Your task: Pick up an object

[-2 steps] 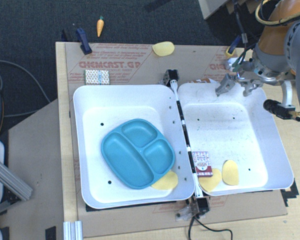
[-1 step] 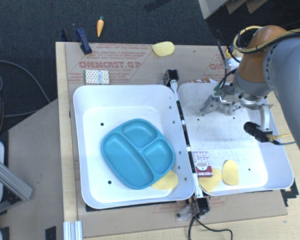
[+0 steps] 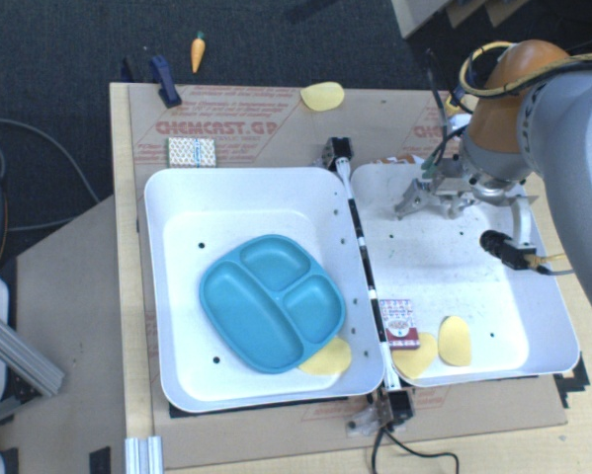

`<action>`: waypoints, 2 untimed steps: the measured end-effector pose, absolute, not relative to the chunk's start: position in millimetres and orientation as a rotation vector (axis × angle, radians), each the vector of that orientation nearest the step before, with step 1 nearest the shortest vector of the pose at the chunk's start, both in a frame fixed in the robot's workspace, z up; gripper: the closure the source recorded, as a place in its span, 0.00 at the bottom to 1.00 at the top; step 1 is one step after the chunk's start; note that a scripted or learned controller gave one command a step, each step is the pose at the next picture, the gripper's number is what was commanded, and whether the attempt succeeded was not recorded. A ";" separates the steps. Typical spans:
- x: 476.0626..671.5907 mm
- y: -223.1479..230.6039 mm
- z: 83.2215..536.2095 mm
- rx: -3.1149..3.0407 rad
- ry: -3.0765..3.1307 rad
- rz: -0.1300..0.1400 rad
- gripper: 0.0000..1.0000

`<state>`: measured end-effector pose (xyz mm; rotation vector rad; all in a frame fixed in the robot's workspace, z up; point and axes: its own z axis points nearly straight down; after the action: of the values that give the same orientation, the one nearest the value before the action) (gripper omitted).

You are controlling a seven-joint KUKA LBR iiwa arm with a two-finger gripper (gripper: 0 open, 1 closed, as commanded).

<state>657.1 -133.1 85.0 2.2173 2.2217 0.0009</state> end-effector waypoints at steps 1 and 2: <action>647.6 -155.8 130.3 2.219 2.219 0.001 0.00; 546.4 -112.2 83.8 2.223 2.223 -0.002 0.00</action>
<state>546.4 -112.2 83.8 2.2232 2.2228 -0.0016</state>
